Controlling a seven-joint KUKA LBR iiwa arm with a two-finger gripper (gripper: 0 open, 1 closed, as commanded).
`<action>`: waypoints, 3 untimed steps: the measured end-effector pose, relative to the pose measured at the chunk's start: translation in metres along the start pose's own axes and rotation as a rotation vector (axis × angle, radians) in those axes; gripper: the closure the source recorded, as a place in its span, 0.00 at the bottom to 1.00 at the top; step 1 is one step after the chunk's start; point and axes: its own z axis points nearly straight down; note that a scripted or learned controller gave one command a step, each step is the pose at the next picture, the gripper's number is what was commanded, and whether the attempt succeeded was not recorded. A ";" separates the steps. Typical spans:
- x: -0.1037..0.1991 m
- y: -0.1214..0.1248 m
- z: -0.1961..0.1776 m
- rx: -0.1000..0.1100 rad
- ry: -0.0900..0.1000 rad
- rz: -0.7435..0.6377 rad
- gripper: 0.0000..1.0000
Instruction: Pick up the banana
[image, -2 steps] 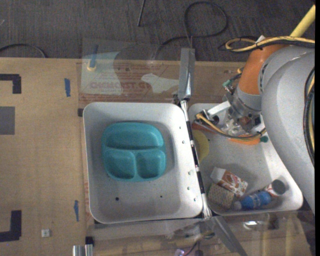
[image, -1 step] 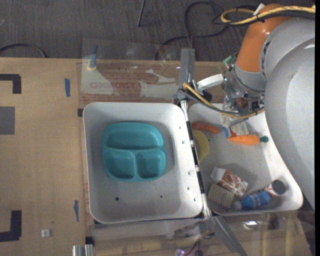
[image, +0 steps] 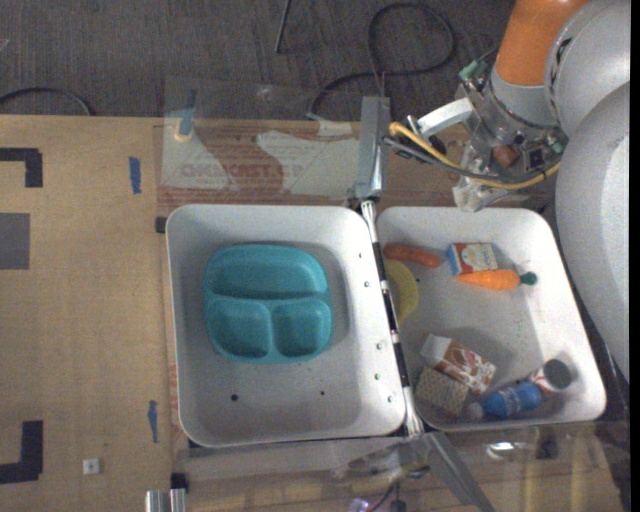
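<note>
A bottle (image: 510, 402) with a blue label lay along the near edge of the right bin (image: 570, 300), beside a small carton (image: 460, 362) and a biscuit (image: 442, 391), with a white cup (image: 553, 376) at the near right corner. The banana (image: 404, 288) rested against that bin's left wall, just beneath a sausage (image: 413, 255), while a small box (image: 471, 257) and a carrot (image: 493, 280) lay toward the far edge, and the left bin (image: 190, 330) held a teal divided plate (image: 267, 301). The tool (image: 478, 180) hung above the far edge of the right bin, well apart from the banana, and I could not tell whether it was open or closed.
</note>
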 end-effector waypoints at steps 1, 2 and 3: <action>0.004 -0.015 -0.023 0.000 0.002 0.179 1.00; 0.001 -0.012 -0.010 0.002 -0.004 0.023 1.00; 0.008 -0.026 -0.020 0.000 0.001 0.146 1.00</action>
